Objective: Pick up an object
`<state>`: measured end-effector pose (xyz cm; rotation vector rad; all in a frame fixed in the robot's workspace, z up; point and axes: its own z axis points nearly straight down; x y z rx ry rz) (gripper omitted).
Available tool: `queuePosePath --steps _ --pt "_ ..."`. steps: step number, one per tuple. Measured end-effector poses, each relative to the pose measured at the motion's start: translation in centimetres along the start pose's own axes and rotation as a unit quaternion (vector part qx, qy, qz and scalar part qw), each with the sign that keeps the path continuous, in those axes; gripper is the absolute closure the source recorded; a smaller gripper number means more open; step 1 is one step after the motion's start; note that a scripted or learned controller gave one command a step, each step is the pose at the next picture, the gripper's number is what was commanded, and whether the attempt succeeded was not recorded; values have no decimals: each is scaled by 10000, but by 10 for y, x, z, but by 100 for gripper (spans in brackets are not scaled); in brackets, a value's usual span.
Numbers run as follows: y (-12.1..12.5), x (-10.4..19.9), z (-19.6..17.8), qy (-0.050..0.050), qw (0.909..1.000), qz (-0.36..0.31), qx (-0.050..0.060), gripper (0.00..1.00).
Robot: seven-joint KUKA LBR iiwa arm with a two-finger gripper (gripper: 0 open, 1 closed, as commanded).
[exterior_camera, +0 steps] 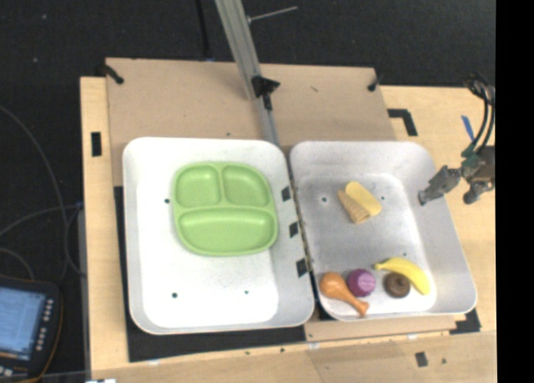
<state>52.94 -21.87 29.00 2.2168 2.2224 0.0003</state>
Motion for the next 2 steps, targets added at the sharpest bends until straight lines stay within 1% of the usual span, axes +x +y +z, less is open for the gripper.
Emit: queuePosePath --steps 1,2 --pt "0 0 0 1 10000 1 -1 0" --pt "5 -2 43 2 10000 17 22 0"
